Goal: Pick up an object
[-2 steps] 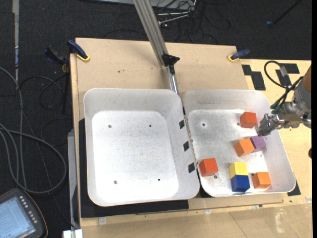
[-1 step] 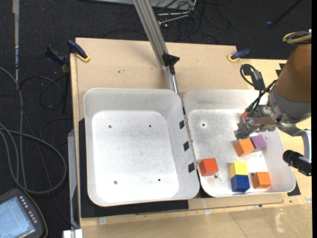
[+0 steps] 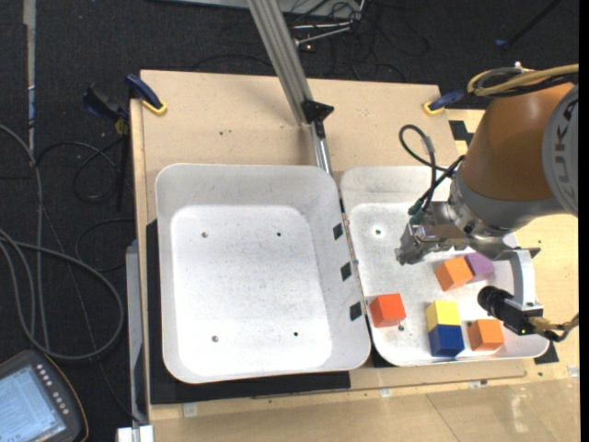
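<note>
The arm is reaching in from the right, its bulk hiding much of the right bin. The gripper is hanging over that bin's floor; its tip is too small and shadowed to tell more. Blocks are lying below it: two orange blocks, a purple one partly covered, yellow touching blue, another orange.
</note>
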Available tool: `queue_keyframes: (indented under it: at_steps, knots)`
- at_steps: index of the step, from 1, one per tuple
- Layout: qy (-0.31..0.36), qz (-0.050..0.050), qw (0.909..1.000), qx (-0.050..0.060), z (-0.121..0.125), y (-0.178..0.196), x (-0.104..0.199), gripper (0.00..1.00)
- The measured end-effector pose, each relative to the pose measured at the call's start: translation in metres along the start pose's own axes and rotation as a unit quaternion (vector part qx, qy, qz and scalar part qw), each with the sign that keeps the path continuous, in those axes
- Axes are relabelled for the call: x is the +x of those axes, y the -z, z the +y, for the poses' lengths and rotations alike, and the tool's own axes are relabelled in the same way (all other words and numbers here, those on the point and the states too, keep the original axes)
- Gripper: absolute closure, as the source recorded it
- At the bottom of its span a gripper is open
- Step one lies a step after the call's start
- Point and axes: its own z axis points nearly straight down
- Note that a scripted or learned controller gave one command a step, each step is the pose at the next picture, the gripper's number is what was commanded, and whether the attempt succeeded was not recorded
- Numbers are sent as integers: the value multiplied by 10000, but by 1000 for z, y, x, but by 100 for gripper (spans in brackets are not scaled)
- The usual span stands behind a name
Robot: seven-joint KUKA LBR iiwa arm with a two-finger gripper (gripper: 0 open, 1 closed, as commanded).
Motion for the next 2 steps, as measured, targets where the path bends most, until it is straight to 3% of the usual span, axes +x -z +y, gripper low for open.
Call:
queue_keyframes:
  at_steps: [2]
  knots:
    - [5,-3,10000,-6,2,0,123,100]
